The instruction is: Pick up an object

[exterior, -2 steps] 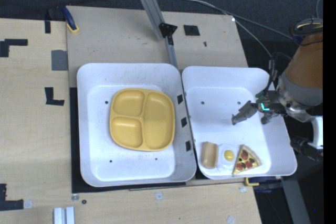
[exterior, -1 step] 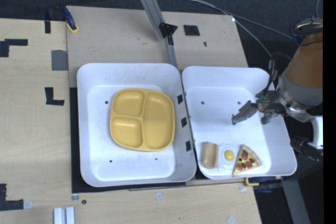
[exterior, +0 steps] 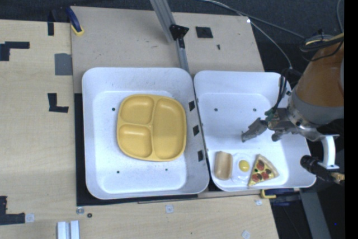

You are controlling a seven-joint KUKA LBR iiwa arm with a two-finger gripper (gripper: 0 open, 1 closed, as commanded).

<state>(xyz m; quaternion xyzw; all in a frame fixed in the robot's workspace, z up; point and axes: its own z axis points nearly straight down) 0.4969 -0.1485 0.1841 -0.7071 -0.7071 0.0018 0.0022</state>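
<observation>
Claw (exterior: 253, 131) hangs over the right bin (exterior: 235, 84), its opening unclear from this angle. Just below it lie pizza slice (exterior: 262, 170), fried egg (exterior: 244, 165) and bread roll (exterior: 223, 165).

A single fixed camera sits above the bench (exterior: 140, 31) and looks down at a slant. It takes in both bins: left bin (exterior: 95, 120), right bin (exterior: 235, 92). The arm (exterior: 321, 87) enters from the right.
</observation>
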